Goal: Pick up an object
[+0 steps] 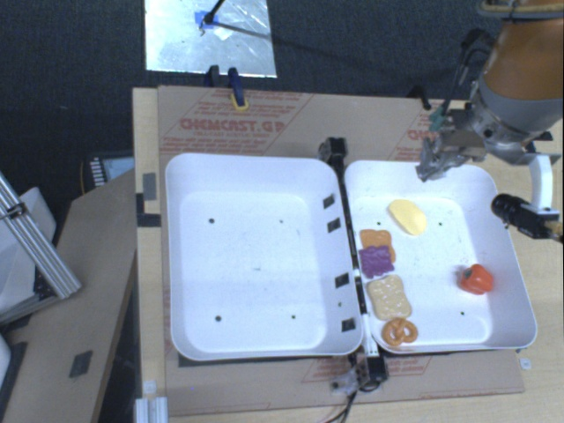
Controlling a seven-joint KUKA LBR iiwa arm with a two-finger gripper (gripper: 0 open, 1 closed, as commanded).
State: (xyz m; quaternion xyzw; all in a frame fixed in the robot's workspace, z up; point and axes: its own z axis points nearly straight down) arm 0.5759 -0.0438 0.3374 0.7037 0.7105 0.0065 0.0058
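Hovering over the far edge of the right bin [507, 236], the gripper [434, 167] hangs from the grey wrist with nothing visible beneath or between its tips; how far apart they stand cannot be told at this size and angle.

Camera view: every candidate lies nearer the viewer than the gripper. Closest, just below and slightly left of it, is a pale yellow oval piece [408, 216], lying alone on open white floor. Further down and more to the left, a column hugs the divider between the bins: an orange slab [375, 238], touching a purple block [377, 258], then a tan cracker [389, 295], then a pretzel [400, 331] by the near corner. Down and to the right of the gripper, well apart from the rest, sits a red-orange pepper [476, 278]. The left bin [189, 236] lies far off to the gripper's left.

The step in hand looks like choosing and approaching a target. Judged from this layout, the yellow piece is the sensible pick: short travel, and room on every side for both tips. It appears low and rounded, so descending squarely over its middle and closing across its narrower width should help. The divider column risks catching a neighbour or the wall.
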